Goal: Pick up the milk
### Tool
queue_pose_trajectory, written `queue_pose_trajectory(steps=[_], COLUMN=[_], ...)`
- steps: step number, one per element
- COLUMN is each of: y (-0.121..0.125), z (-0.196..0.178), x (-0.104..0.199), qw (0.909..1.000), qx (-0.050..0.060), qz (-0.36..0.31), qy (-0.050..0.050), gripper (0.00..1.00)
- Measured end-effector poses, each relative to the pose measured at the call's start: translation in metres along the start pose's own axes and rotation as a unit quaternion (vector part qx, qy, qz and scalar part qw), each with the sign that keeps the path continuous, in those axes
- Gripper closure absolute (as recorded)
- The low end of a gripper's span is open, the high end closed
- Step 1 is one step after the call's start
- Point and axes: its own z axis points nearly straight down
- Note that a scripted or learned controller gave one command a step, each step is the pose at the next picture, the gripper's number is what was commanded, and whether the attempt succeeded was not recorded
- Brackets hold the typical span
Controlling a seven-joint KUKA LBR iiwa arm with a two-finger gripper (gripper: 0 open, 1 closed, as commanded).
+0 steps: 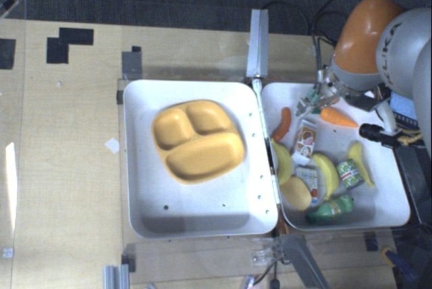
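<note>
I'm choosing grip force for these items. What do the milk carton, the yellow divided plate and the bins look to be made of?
The milk carton looks like printed cardboard or thin plastic, with flat faces and a matte label; which one is unclear. The yellow divided plate looks like moulded plastic, smooth with a soft sheen and rounded compartments. The left bin and right bin seem to be rigid white plastic, with faint gloss and rounded corners.

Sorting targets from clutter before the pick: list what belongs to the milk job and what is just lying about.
Belongs to the job:
milk carton in the right bin
hand at that bin's far edge

Just lying about:
carrot
sausage
bananas
green bottle
yellow divided tray in the left bin
</note>
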Motion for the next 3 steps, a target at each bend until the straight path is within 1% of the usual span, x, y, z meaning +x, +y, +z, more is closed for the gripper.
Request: queue_pose_trajectory(steps=[1, 2, 3], y=[-0.002, -0.036, -0.034], z=[-0.065, -0.079, -0.091], x=[0.044, 0.100, 0.099], qw=[0.9981, 0.9643, 0.9643], qx=[0.004, 0.004, 0.000], qz=[-0.061, -0.265, -0.265], qy=[0.003, 0.004, 0.002], gripper=[1.00, 1.00, 1.00])
